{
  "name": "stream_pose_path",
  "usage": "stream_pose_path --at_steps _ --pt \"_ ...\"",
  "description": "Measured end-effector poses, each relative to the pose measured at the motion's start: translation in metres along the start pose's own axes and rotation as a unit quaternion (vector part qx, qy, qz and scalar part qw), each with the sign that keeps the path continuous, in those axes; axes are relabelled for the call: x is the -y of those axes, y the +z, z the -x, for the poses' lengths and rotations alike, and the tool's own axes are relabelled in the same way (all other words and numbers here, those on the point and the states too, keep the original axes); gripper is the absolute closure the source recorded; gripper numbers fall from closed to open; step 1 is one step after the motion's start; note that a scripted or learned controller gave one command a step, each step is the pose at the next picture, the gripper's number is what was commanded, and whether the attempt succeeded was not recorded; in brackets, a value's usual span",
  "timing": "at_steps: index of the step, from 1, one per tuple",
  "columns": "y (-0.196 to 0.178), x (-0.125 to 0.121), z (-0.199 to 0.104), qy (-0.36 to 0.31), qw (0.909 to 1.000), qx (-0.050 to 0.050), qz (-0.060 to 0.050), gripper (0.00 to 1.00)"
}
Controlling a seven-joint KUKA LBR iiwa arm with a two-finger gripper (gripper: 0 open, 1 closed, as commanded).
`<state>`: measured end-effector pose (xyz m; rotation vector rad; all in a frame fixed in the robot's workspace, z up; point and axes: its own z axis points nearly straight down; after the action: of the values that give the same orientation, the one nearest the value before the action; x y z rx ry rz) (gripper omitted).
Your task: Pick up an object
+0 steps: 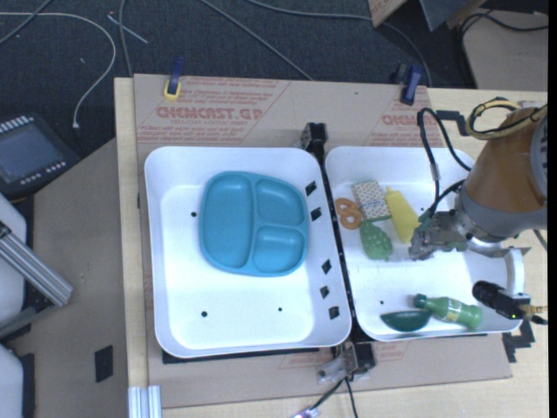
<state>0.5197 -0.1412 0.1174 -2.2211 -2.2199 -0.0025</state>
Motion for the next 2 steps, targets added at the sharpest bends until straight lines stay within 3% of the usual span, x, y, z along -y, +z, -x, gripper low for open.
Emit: stream_pose_path --at_steps 2 --pt "-0.117 0.0 -0.004 -0.001 1.0 0.002 0.004 1.0"
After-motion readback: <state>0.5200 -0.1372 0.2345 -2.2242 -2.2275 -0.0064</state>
